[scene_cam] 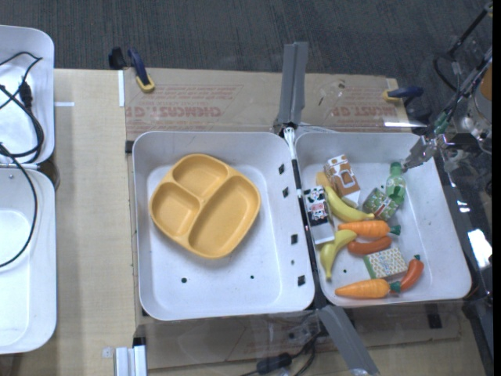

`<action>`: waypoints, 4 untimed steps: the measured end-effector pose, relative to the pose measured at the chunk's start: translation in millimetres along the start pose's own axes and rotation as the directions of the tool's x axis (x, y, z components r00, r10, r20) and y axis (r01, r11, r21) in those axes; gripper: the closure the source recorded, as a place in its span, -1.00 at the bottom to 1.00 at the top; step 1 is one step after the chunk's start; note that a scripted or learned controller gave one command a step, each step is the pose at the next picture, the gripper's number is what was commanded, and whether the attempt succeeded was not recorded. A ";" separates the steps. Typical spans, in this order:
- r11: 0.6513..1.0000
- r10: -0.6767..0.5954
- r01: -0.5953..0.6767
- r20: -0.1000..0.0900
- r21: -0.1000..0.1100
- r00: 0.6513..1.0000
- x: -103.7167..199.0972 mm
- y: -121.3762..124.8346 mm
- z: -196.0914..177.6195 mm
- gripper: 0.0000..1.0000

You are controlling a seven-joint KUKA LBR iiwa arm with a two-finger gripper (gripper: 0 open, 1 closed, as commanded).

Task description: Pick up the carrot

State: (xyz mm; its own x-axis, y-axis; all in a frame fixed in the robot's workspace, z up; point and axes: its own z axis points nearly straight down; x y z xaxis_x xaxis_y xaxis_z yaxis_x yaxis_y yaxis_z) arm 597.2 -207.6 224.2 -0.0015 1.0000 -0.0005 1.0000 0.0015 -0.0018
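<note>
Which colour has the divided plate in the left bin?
The three-compartment plastic plate is yellow-orange, plain, without pattern; the camera view shows it clearly.

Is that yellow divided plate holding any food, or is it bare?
Bare. The yellow plate lies flat in the left bin, all three compartments showing plain yellow; the toy food sits in the right bin.

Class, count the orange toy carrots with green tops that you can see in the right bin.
2. One orange toy carrot with a green top lies mid-bin beside the yellow bananas; the other orange carrot lies along the right white bin's near edge. More may hide beneath the pile.
</note>
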 end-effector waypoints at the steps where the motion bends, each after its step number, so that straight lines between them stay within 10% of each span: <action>1: 0.999 -0.051 0.051 0.001 0.000 0.999 4.6 -10.0 -11.2 -1.00; 2: 0.820 -0.573 0.573 0.000 -0.002 0.820 52.3 -57.7 132.8 -1.00; 3: 0.822 -0.569 0.569 0.002 -0.003 0.822 51.2 -57.2 123.4 1.00; 4: 0.881 -0.473 0.473 0.002 -0.002 0.881 112.8 -66.3 30.4 1.00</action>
State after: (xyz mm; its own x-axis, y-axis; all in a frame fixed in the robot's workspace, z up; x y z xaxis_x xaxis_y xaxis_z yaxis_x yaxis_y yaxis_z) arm 530.7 -94.9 193.9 -0.4740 0.8805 -0.0011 0.8805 0.4740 0.0002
